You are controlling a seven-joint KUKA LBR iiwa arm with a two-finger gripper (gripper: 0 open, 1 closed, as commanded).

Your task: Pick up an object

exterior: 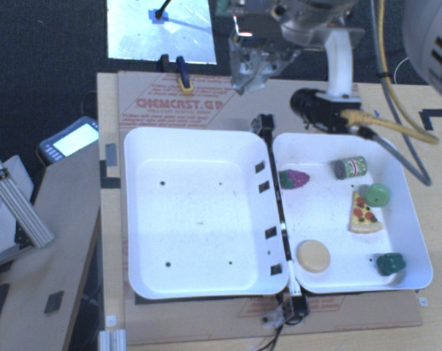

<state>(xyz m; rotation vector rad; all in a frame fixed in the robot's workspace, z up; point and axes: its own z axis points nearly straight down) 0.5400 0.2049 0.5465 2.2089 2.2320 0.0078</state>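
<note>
Objects for picking all lie in the right bin (418, 258): a purple toy (294, 178) at its far left, a small can (350, 167) on its side, a green round piece (377, 194) touching a pizza slice (364, 213), a tan disc (313, 256) and a dark green piece (390, 263) at the near edge. Raised beyond the bins' far edge, the gripper (252, 73) holds nothing visible; how wide it stands I cannot tell. Left bin (137, 196) sits alongside.

My wrist housing (320, 2) was rounded, pale grey metal. Beneath it my gripper (252, 70) was a boxy assembly of dull silver and dark parts, with a small green component on its left side. A yellow cable (383, 28) ran down beside me, and a large grey link (433, 24) at far right bore dark lettering.
</note>
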